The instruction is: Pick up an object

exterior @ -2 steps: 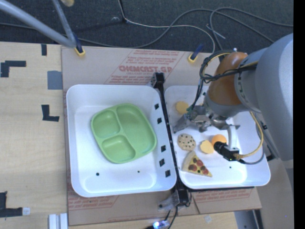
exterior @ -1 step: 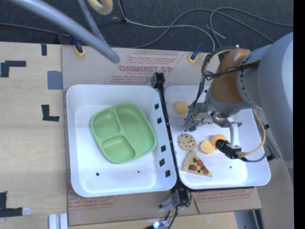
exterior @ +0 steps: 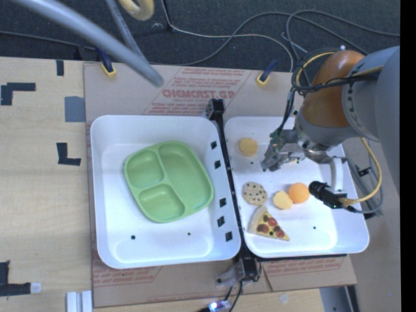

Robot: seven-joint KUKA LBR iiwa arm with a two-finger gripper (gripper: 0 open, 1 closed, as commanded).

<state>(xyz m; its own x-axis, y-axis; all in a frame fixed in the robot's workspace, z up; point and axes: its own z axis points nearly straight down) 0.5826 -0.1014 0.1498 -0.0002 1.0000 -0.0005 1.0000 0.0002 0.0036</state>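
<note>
Over the right bin point(exterior: 354, 239), the tool point(exterior: 278, 156) is hanging low near the bin's far middle, its dark fingers pointing down and to the left; whether they are open or closed cannot be told, and nothing is showing between them. Just left of the tool, a round yellow piece point(exterior: 247, 146) is lying on the bin floor, near the divider and apart from the fingers. Nearer the camera, a cookie point(exterior: 254, 192) with dark chips is lying flat, and right of it a small yellow lump point(exterior: 282, 201) is touching an orange ball point(exterior: 298, 192). A pizza slice point(exterior: 268, 225) is lying nearest, just below the cookie. The arm point(exterior: 338, 99) is reaching in from the right, its orange band sitting above the wrist, with cables looping around it and a black fitting point(exterior: 324, 194) sticking out beside the ball. Beyond the black divider point(exterior: 224, 168), the left bin point(exterior: 104, 194) is holding a green tray point(exterior: 168, 181) with three compartments, lying flat and turned at a slant. Both bins are resting on a brown sheet point(exterior: 195, 90) on the counter point(exterior: 39, 194).
</note>
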